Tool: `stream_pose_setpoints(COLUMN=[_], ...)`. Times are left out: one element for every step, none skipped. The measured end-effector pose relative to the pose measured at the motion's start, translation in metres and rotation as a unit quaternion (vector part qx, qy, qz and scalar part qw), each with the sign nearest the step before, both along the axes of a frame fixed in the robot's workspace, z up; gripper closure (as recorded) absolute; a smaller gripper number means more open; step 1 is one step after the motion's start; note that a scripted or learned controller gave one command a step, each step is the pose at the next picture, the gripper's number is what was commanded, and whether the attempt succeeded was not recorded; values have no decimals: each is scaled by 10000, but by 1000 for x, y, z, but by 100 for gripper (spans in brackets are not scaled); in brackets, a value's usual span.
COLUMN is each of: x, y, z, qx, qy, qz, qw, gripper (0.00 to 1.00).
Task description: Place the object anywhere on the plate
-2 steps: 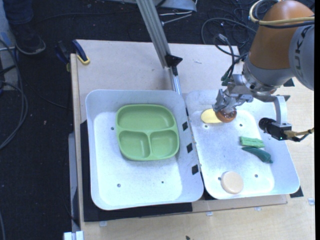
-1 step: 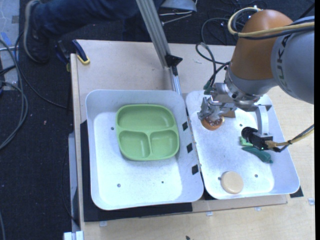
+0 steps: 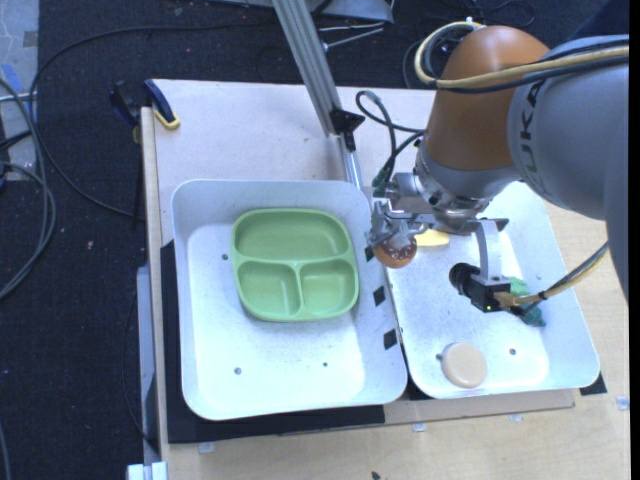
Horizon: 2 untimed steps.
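A light green divided plate (image 3: 243, 268) lies in the left bin (image 3: 280, 373), toward its back. My gripper (image 3: 394, 238) hangs over the seam between the two bins, just right of the plate's right rim. Its fingers point down and are shut on a small brown round object (image 3: 399, 255), which shows at their tips. A yellow piece (image 3: 433, 238) peeks out just behind the gripper, over the right bin (image 3: 545, 358).
A beige round object (image 3: 464, 365) lies at the front of the right bin. A small green and blue item (image 3: 527, 306) sits by a black fitting (image 3: 470, 283) at that bin's right. A metal post (image 3: 315, 58) slants up behind the bins.
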<state>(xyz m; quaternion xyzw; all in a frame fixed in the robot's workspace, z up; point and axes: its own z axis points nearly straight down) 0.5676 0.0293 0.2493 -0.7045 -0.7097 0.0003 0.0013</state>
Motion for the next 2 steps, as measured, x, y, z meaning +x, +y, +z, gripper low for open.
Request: stream_pose_setpoints(x=[-28,-27], y=[48,45], z=[3,3], qx=[1,-8], qy=[4,-4], qz=[4,-29], qw=[10000,10000], gripper=[100,0])
